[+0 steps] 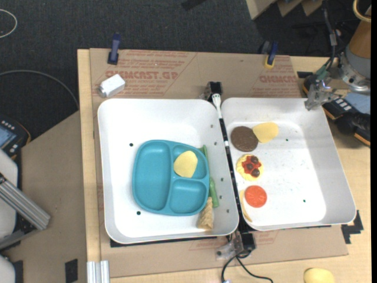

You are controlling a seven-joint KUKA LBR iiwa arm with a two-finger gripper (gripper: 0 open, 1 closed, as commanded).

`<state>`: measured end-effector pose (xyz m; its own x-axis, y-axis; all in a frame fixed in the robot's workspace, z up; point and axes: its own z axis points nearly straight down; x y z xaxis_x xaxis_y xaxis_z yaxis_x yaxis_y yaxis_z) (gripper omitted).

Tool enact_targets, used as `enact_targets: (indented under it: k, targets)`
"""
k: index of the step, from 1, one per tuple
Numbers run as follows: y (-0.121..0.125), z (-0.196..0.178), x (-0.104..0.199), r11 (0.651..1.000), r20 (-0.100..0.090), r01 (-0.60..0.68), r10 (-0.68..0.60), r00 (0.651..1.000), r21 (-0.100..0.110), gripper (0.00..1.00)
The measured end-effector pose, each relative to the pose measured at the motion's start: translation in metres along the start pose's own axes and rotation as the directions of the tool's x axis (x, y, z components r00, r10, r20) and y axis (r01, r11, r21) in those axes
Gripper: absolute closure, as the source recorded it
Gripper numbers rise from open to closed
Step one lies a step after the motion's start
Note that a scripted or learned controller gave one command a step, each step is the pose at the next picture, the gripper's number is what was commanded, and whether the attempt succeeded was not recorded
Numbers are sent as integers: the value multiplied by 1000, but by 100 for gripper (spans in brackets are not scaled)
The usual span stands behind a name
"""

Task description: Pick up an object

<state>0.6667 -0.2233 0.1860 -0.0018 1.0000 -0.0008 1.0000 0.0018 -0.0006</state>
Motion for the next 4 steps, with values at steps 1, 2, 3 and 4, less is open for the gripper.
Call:
enact_targets:
  k: [1,2,3,4]
  targets:
    - [0,3,0,1000,0,0,0,1000,0,100]
    - [0,18,0,1000,0,0,0,1000,1,100]
    - [0,34,0,1000,0,0,0,1000,1,100]
    - [-11,5,-1,1000,0,-2,2,1000,-1,100]
